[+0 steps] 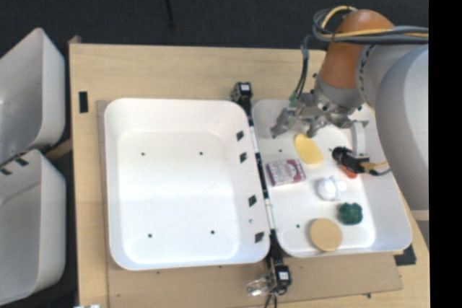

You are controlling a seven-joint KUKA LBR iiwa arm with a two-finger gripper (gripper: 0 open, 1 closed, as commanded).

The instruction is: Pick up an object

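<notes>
The gripper [297, 129] hangs low over the far end of the right bin [390, 227]. Its two fingers are spread apart, and I see nothing between them, so it holds nothing. The closest thing to the gripper is a small yellow block [309, 150]. It lies just past the gripper, toward the front of the bench and a little to the arm's side, close but not between the fingers. Its long side runs on a slant, from near the gripper out toward the front and the arm's side. I think this is the thing to go for, because the gripper only needs a short move forward and down to get around it, and maybe a small turn so the fingers close across the narrow side. A pink packet [284, 172] lies farther from the gripper, on the side away from the arm. A white lump [328, 188], a green lump [351, 213] and a round tan disc [325, 234] lie farther still, well apart from the gripper.
</notes>
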